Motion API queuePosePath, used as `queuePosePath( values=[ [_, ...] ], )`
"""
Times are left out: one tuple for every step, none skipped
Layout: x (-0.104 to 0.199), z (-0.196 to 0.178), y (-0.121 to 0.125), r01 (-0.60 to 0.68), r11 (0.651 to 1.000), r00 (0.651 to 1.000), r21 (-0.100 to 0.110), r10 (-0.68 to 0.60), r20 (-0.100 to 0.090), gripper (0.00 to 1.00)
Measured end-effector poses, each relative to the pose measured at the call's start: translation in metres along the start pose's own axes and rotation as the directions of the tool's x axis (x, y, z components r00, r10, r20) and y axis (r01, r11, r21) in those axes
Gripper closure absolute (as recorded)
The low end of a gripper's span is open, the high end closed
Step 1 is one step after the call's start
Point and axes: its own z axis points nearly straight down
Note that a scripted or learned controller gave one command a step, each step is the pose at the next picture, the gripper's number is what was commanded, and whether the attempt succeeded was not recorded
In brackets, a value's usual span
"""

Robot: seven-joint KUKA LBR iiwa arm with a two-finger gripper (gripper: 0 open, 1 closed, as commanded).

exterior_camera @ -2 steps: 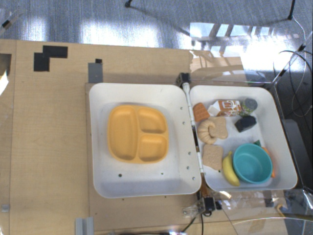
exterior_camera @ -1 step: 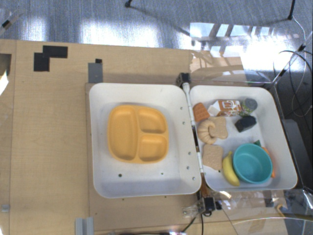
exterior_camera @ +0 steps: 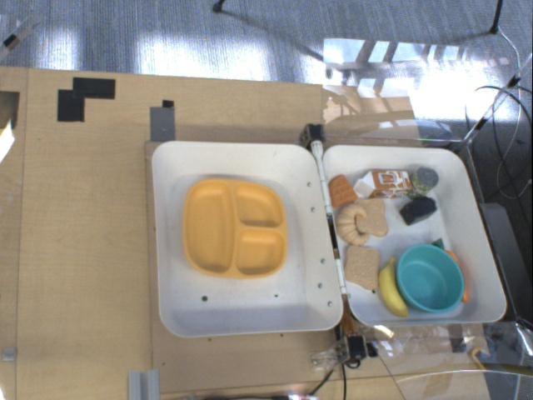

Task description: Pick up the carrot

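Looking at this, the pick hasn't started, so I'd call it the approach step. I can't tell how the jaws stand. The carrot (exterior_camera: 462, 279) seems to be that orange sliver in the right bin (exterior_camera: 481, 223), tucked against the teal bowl (exterior_camera: 429, 278) on the bowl's 3 o'clock side and mostly hidden. My guess is the next move needs a drop right along that edge, or nudging the bowl away first, otherwise it'll grab the bowl rim. Counting: two bins on the desk, one yellow divided plate (exterior_camera: 235, 227) alone in the left bin (exterior_camera: 171, 248), one bowl, one banana (exterior_camera: 391, 289) at its 9 o'clock, one carrot, plus some bready bits at 10 o'clock.
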Motion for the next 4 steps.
queuePosePath(
  values=[
    [0.0000,0.0000,0.0000,0.000,1.000,1.000,0.000,0.000,0.000,0.00],
    [0.0000,0.0000,0.0000,0.000,1.000,1.000,0.000,0.000,0.000,0.00],
    [0.0000,0.0000,0.0000,0.000,1.000,1.000,0.000,0.000,0.000,0.00],
    [0.0000,0.0000,0.0000,0.000,1.000,1.000,0.000,0.000,0.000,0.00]
  ],
)
